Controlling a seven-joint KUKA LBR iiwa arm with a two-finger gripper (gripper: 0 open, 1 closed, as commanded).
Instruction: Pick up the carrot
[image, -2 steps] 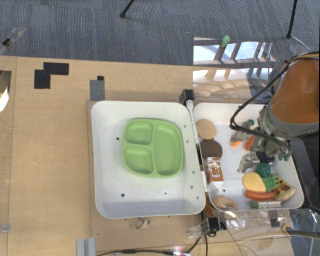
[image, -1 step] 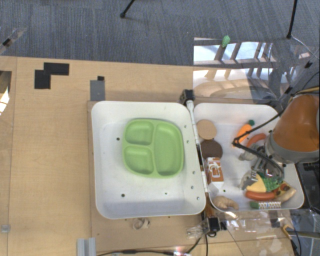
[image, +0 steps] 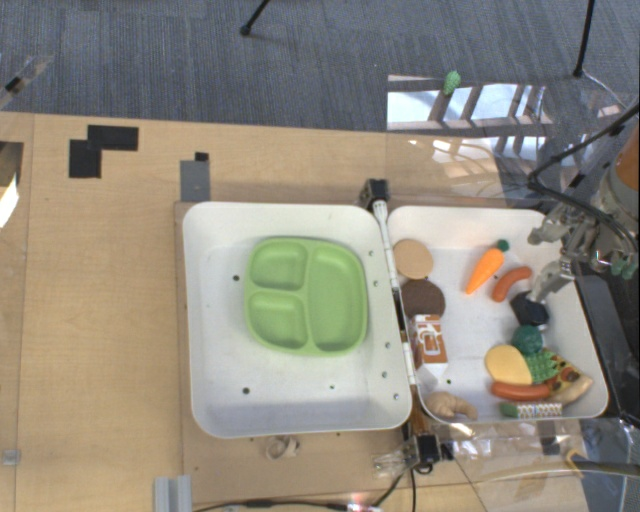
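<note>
Carrot (image: 486, 268), orange with a small green top, lies on the floor of the right bin (image: 470, 375), in the upper middle of that bin, tilted so its green end points toward the upper right of the frame. It has bare white floor to its left and below it, which judging from this view leaves room for fingers to come down on either side. Just to its right lies a red sausage (image: 510, 281), close beside it but seemingly not touching, so a grasp across the carrot would need care on that side. The gripper (image: 540, 298) reaches in from the right edge of the frame and hangs over the right part of the bin, its dark tip low beside the sausage and just above a dark green toy (image: 529, 337); nothing sits between its fingers, and how widely they stand I cannot tell from this angle. It is to the right of the carrot, not over it. Two round cookies, tan (image: 412, 259) and brown (image: 422, 297), lie along the bin's left wall, with a small carton (image: 430, 340) below them. The left bin (image: 220, 400) holds a green divided plate (image: 305, 295), well apart from the work.
</note>
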